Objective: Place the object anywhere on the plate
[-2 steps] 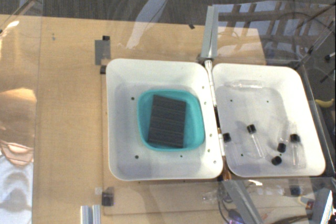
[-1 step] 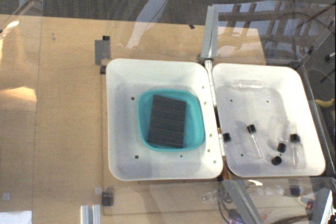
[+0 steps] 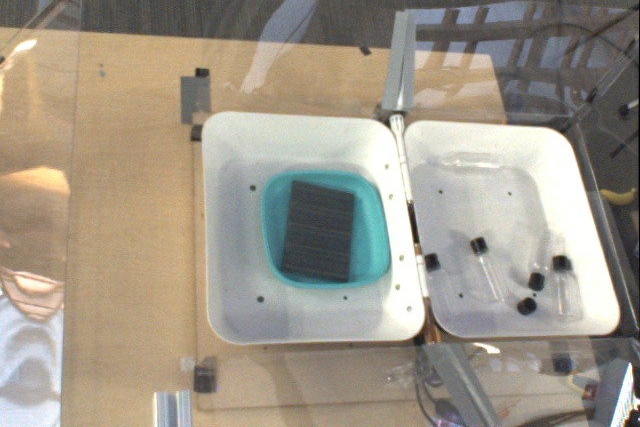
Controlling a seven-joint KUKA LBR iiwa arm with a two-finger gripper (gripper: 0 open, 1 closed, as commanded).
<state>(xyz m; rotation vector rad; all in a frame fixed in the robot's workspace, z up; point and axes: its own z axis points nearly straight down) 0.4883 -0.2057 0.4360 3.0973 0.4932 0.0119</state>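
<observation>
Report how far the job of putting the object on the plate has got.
It looks done: the dark ridged pad lies flat on the teal plate in the left bin, inside the plate's rim. Nothing appears to be in hand at this moment. Several small clear vials with black caps lie in the right bin; whether they belong to the job is unclear.

I see two white bins on my feed: the left bin (image 3: 225, 215) holds a teal plate (image 3: 372, 245), and on it lies a dark grey ribbed pad (image 3: 319, 230) (its ridges run as fine horizontal stripes). In the right bin (image 3: 560, 155) I make out clear vials (image 3: 486, 271) with black caps (image 3: 478, 244). The bench (image 3: 120, 245) is pale tan wood.
</observation>
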